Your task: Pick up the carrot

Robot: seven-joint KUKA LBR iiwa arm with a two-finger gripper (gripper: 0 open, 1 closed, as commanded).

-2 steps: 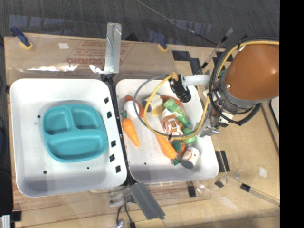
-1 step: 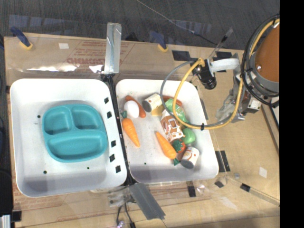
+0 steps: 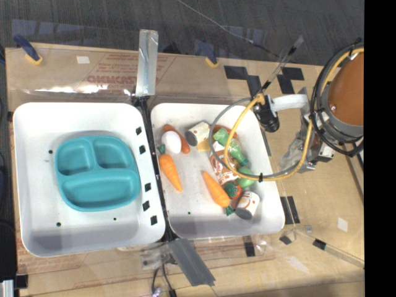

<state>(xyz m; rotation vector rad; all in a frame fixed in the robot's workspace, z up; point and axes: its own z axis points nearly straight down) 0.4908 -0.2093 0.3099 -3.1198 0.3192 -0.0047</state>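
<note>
Two carrots lie in the right bin: one carrot below a white egg, another carrot touching cluttered toys. The end effector apparently hovers outside the bin; I cannot tell its grip state. Reaching in risks snagging clutter.

Your worktop is a pale brown board. Two shallow white bins sit on it, touching side by side: the left bin and the right bin. A grey tape strip runs back from their seam (another lies at the front), and black tape marks dot the board's right part.
</note>
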